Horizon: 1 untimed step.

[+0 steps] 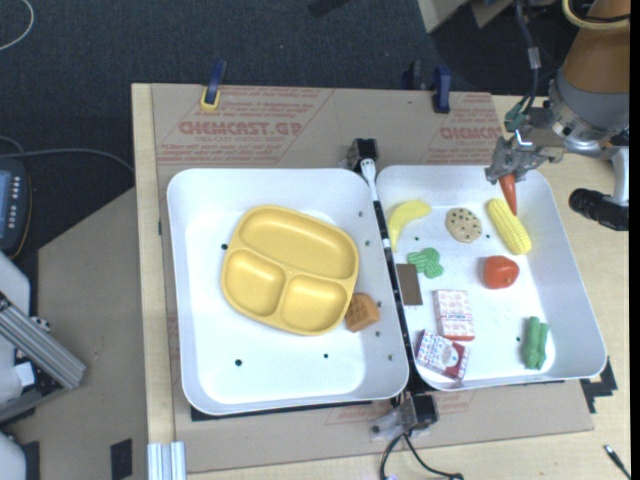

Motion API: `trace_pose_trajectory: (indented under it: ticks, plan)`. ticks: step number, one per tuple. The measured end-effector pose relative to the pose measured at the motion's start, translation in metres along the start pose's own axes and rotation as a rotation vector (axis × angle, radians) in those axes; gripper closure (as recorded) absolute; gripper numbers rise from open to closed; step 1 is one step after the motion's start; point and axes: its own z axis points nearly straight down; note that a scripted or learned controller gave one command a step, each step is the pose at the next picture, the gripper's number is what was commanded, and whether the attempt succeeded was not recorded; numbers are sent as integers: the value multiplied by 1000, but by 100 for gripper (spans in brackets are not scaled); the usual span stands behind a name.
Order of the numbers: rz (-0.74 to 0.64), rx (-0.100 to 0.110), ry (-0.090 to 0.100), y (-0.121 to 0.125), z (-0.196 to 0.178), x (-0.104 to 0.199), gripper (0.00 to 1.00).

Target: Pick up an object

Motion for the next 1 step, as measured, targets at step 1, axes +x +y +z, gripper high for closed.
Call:
trace_pose_trajectory:
  ticks: [1]
  plan:
    - [-4, 6, 3, -3, 9, 51, 100]
